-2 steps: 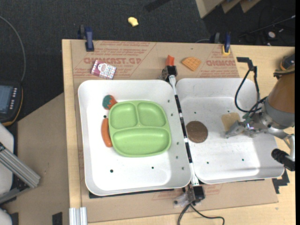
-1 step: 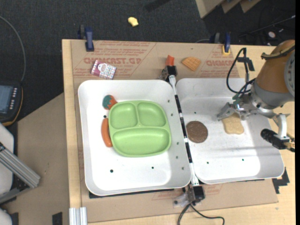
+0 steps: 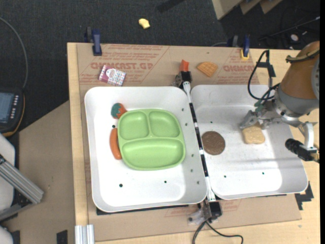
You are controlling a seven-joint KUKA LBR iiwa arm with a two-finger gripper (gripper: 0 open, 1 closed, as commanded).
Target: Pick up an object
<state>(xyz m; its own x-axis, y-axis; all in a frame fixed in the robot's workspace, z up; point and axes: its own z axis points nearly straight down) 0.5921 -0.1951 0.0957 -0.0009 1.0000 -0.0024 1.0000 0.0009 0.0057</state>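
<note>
The tabletop (image 3: 76,151) carries two shallow white bins side by side. The left bin (image 3: 101,187) fills the centre-left of the frame and holds a green divided plate (image 3: 151,139), with an orange sausage-shaped toy (image 3: 115,143) touching the plate's left edge and a small orange-and-teal piece (image 3: 118,110) at its upper left corner. The right bin (image 3: 264,179) sits in the centre-right of the frame.

The arm (image 3: 299,85) reaches in from the right edge, its orange band high in the upper right, the grey wrist angled down and toward the left. The hand (image 3: 255,120) hangs low over the upper part of the right bin, and whether its fingers are spread or pressed together cannot be told from here.

The likeliest target, a pale tan biscuit-like piece (image 3: 253,135), lies just below the hand in the frame, close enough that they may touch. Its long axis runs roughly left to right. Nothing shows between the fingers, so I judge the grasp not yet made. A round brown cookie (image 3: 214,143) lies further left, near the bin's left wall.
</note>
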